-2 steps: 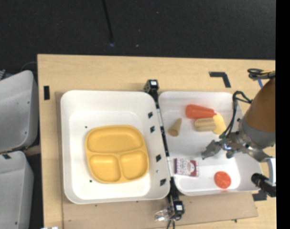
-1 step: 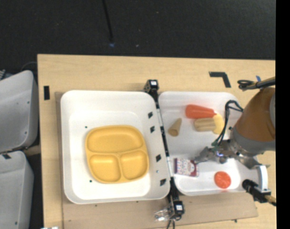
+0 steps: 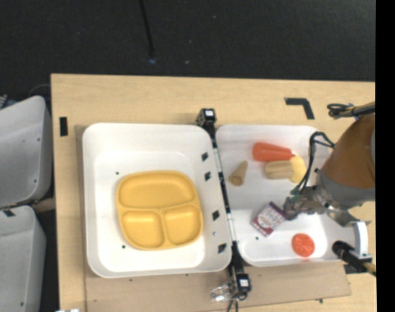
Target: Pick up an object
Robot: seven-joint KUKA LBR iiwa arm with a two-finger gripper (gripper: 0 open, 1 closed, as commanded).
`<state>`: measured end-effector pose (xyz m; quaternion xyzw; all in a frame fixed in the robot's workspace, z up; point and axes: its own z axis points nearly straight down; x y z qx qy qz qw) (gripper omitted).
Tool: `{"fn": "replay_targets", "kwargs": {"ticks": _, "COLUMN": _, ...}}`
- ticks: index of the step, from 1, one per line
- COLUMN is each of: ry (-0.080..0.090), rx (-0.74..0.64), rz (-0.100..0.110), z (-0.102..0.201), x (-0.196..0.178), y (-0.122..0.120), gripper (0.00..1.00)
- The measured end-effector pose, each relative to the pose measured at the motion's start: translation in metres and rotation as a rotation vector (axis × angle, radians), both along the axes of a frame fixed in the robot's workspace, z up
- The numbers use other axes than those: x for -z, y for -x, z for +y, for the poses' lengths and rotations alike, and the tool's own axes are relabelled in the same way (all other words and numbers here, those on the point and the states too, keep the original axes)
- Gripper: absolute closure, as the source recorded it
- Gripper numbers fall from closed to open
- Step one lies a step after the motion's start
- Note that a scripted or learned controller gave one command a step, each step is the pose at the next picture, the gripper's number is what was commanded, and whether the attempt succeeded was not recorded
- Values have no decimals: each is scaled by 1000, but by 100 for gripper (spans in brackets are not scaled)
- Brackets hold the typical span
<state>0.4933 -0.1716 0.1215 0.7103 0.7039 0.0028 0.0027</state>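
Two shallow white bins are sitting side by side on the wooden bench [image 3: 151, 99], meeting at a central divider [image 3: 220, 194], which serves here as the landmark. The left bin [image 3: 96, 174], left of the divider, is holding a yellow compartment tray [image 3: 159, 209] with one wide section above two smaller ones. The right bin [image 3: 275, 255], right of the divider, is holding five items: a tan cork-shaped piece [image 3: 238, 173] lying closest to the divider, an orange carrot-like piece [image 3: 272, 152] farther right and toward the far wall, a tan and yellow piece [image 3: 285, 169] just below it, a purple and white packet [image 3: 269, 218] lying nearer the divider, and an orange-red round piece [image 3: 303, 244] near the front wall. The gripper [image 3: 296, 205] is hanging over the right bin, well right of the divider, its tip sitting at the packet's right edge. Its opening cannot be made out, nor whether it is gripping the packet.
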Motion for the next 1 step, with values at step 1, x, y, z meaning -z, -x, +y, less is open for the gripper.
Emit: {"fn": "replay_targets", "kwargs": {"ticks": 1, "ry": 2, "rx": -12, "rz": 1, "z": 3, "x": -62, "y": 3, "gripper": 100}}
